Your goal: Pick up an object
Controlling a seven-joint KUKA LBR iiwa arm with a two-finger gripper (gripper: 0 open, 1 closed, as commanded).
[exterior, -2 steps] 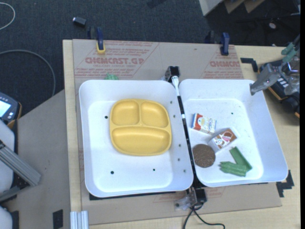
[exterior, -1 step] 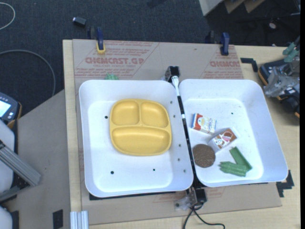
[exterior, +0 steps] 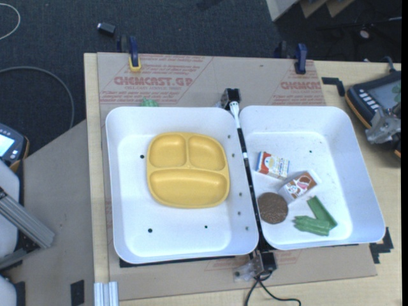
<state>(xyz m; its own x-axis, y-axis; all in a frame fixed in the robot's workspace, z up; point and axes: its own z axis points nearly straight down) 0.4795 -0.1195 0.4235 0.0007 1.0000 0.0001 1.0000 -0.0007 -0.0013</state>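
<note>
The right bin (exterior: 338,126) holds several small items. A white and red carton (exterior: 273,165) lies near its middle, with a small red and white packet (exterior: 299,185) just below and to the right. A round brown patty (exterior: 273,207) sits near the bin's left wall. Green bean pods (exterior: 315,218) lie at the front right. In the left bin (exterior: 127,190) rests a yellow divided plate (exterior: 188,169) with three compartments.
Both bins stand on a cardboard sheet (exterior: 166,75) held by blue and yellow clamps (exterior: 133,53) at the back. A black divider strip (exterior: 241,146) runs between the bins. A handheld pendant (exterior: 376,104) lies at the right edge. Cables lie on the dark floor at left.
</note>
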